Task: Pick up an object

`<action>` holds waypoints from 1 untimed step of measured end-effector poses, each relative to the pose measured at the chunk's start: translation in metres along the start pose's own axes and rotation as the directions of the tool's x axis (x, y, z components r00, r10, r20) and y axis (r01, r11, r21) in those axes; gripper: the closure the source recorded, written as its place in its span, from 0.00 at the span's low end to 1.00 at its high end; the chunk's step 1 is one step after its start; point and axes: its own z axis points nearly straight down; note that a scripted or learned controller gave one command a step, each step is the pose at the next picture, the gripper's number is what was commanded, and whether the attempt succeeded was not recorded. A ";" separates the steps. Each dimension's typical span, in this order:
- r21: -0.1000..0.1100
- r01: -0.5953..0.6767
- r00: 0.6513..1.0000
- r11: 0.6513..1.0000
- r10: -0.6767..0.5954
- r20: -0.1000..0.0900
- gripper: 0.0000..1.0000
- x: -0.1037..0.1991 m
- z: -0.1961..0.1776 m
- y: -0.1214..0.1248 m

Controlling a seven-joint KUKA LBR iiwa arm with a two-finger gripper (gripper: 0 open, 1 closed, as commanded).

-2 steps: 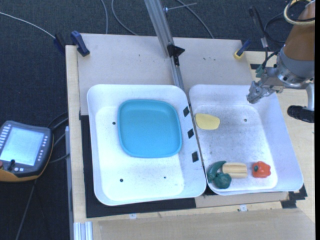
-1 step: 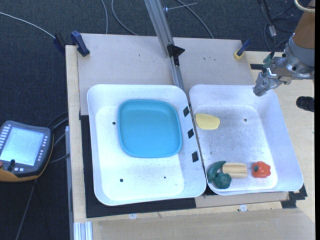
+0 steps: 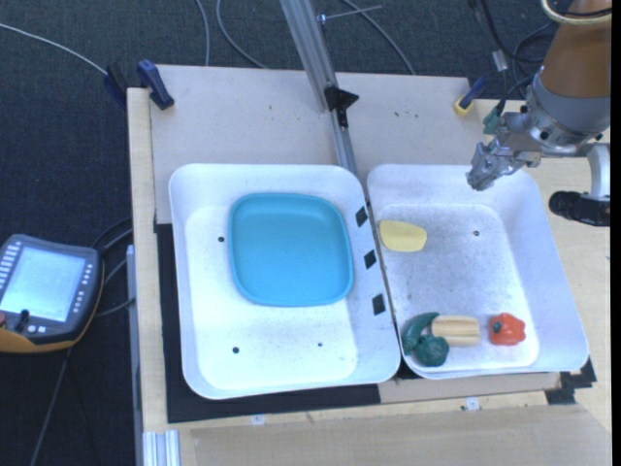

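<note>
Grey pincer (image 3: 482, 177) above right bin's (image 3: 543, 231) far rim, nothing visibly gripped

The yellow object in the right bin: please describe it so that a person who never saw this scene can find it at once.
Look at the right bin of the two white bins. Near its left wall, about halfway down, lies the yellow object, a smooth pale lump lying alone. The green item, the tan item and the red item cluster at the near edge, apart from it.
</note>
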 end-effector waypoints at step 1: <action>0.001 0.001 1.000 1.000 -0.001 -0.001 1.00 0.058 -0.007 -0.013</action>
